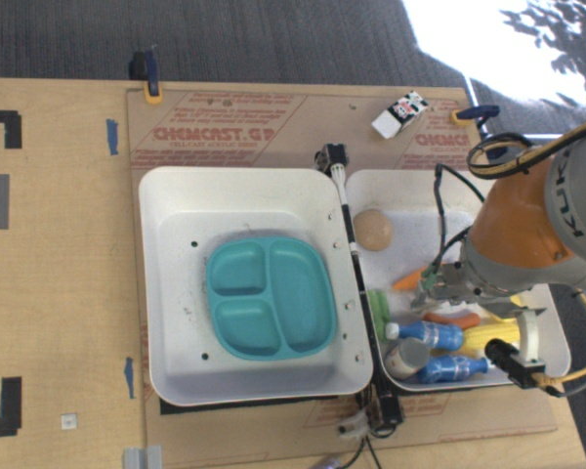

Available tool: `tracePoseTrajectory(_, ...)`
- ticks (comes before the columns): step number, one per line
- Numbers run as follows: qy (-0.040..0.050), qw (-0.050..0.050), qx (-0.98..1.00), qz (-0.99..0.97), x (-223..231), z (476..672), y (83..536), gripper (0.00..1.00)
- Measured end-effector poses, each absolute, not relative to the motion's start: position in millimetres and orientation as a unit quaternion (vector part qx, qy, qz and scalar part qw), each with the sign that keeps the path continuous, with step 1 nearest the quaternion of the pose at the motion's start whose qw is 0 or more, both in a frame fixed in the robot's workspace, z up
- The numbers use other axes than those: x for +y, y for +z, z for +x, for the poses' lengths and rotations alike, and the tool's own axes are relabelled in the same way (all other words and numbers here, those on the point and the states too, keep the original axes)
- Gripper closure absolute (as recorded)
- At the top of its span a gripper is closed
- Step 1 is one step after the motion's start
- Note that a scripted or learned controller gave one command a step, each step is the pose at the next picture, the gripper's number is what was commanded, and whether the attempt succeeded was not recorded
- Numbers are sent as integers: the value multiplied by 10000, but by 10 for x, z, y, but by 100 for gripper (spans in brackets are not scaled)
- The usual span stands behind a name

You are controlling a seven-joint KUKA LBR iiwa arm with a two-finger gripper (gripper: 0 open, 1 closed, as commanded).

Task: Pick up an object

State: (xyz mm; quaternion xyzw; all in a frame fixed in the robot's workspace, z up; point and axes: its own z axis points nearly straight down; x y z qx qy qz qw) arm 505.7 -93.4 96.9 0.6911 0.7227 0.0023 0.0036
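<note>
My gripper [438,289] hangs low over the middle of the right bin [410,195], under the arm's orange band. Directly around it lie an orange carrot-like piece [407,281] to its left and a red-orange piece [453,318] just below it. Closer to the front of the bin are two blue bottles [432,335] [456,367], a yellow object [493,336], a grey can [403,359] and a green strip [379,310]. A beige ball [372,230] rests apart near the bin's back left. The arm hides part of the bin's right side.
The left bin [166,262] holds a teal divided plate [271,297]. A black clamp [330,156] sits at the back where the bins meet. A small white box [398,114] lies on the board behind the right bin. Cables loop beside the arm.
</note>
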Motion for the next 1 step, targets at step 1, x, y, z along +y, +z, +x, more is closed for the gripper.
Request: tracePoseTrajectory(1,22,34,7228,6911,-934,5056,968,0)
